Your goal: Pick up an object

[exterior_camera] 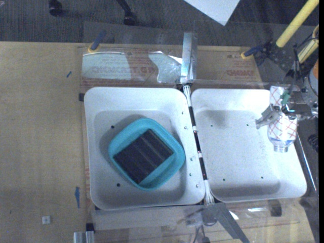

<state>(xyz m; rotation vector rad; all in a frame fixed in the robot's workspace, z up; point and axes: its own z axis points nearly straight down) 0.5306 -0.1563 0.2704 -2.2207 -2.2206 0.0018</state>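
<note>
My gripper (277,116) hangs over the far right edge of the right bin (238,186). A clear plastic thing with red cross-hatching (281,130) sits right at it, its long axis running up and down the view, but I cannot tell whether it is between my fingers or just beside them, nor how wide they stand. The only other candidate, the teal container (174,151) with its dark ribbed block (143,155), lies well off to my left, in the left bin (96,115).
</note>
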